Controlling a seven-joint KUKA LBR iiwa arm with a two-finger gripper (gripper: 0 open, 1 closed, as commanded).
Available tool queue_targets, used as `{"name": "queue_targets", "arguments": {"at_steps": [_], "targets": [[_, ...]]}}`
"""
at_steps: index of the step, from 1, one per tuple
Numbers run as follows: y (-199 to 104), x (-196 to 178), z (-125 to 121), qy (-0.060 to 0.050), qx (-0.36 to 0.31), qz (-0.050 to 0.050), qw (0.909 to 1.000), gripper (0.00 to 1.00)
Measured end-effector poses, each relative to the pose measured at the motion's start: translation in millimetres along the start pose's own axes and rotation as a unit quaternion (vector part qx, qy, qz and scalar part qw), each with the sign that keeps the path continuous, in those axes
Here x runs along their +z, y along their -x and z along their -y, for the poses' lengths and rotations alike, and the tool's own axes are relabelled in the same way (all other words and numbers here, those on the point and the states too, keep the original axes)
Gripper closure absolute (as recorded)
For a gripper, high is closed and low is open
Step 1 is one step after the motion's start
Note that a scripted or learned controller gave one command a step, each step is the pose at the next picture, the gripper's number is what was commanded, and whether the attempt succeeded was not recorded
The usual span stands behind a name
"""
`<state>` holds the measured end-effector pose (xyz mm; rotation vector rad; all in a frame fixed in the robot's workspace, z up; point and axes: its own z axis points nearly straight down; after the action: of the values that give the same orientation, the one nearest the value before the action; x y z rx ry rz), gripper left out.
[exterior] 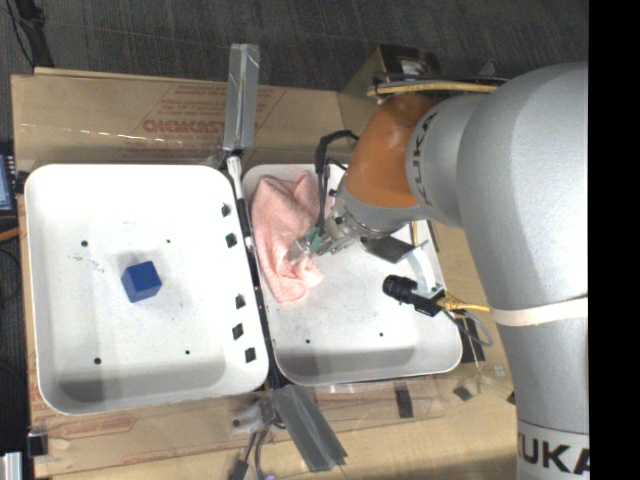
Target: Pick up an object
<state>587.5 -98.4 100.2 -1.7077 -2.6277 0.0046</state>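
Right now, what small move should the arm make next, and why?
Probably lower a little further onto the pink cloth and close. The claw sits right at the cloth's edge in the right bin, but the view doesn't show cloth gripped yet.

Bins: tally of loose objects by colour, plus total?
Blue: 1, the blue cube in the left bin
Pink: 1, the pink cloth in the right bin, under the gripper
Total: 2
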Motion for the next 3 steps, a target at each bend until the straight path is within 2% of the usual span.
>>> {"name": "queue_targets", "arguments": {"at_steps": [1, 2, 3], "targets": [[0.1, -0.2, -0.1, 0.0, 0.0, 0.0, 1.0, 0.0], [-3.7, 9.2, 5.6, 0.002, 0.002, 0.001, 1.0, 0.0], [-3.7, 0.5, 5.4, 0.0, 0.001, 0.0, 1.0, 1.0]]}}
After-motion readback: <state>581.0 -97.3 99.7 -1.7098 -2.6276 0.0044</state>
